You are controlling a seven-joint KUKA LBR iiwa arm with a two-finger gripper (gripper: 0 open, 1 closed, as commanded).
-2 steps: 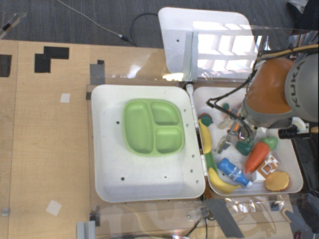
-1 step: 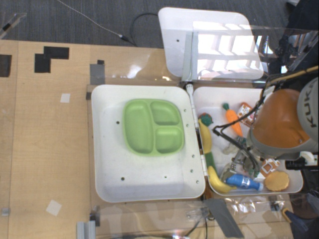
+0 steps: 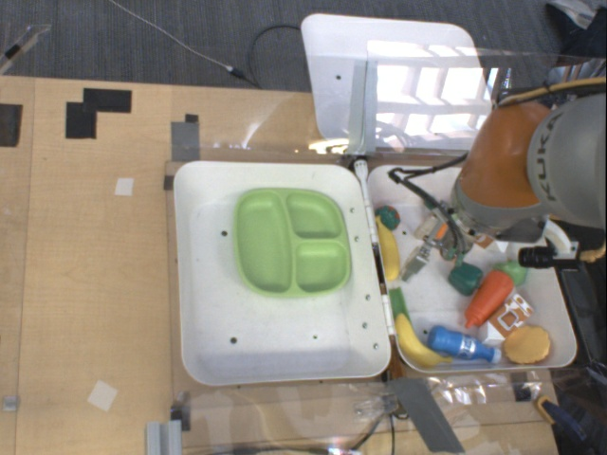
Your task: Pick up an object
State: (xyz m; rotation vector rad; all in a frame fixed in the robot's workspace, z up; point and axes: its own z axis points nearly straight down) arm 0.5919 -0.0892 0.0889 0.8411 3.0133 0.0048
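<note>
The right bin (image 3: 567, 322) holds several toys. A yellow banana (image 3: 387, 250) lies along its left wall and a second banana (image 3: 415, 345) curves along the front. Also there are a blue bottle (image 3: 462, 343), an orange carrot (image 3: 487, 297), a dark green block (image 3: 465, 277), a tan round biscuit (image 3: 527, 345) and a small white-and-orange box (image 3: 513, 313). My gripper (image 3: 425, 246) hangs over the middle of this bin, between the left banana and the green block. It is open with nothing between its fingers.
The left bin (image 3: 204, 339) carries a light green divided plate (image 3: 289, 241). The arm's grey and orange wrist (image 3: 507, 164) covers the right bin's far right corner. A white panel (image 3: 398, 79) stands behind the bins. A ridge (image 3: 377, 254) separates the two bins.
</note>
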